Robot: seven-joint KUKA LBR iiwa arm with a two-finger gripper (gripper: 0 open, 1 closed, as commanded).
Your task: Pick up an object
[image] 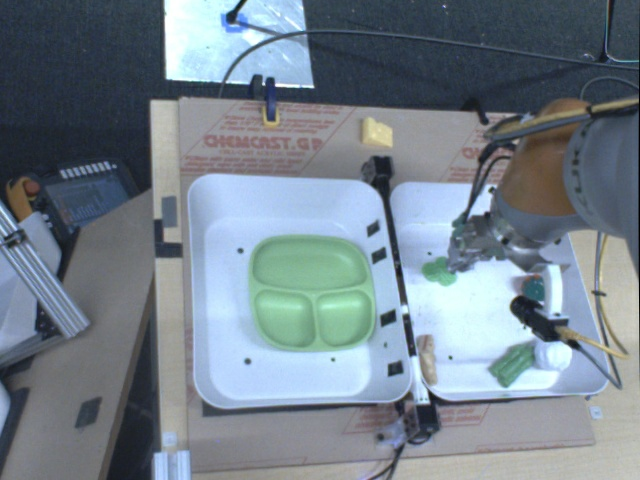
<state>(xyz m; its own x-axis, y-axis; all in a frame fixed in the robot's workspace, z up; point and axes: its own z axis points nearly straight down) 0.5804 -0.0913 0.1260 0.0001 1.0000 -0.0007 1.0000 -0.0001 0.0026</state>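
Nearest, along the right bin's (pixel 420 200) near edge, lie a tan piece (pixel 427 358) and a green block (pixel 512 365); farther in, the end effector (pixel 457 261) hangs over a small green object (pixel 439 272), its opening impossible to judge. Descending squarely over that object seems wisest. Left bin (pixel 215 203) holds a green divided plate (pixel 310 291).

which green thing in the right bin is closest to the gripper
The small green lump just below the gripper, near the bin's left side. The other green piece lies down in the bin's bottom right corner.
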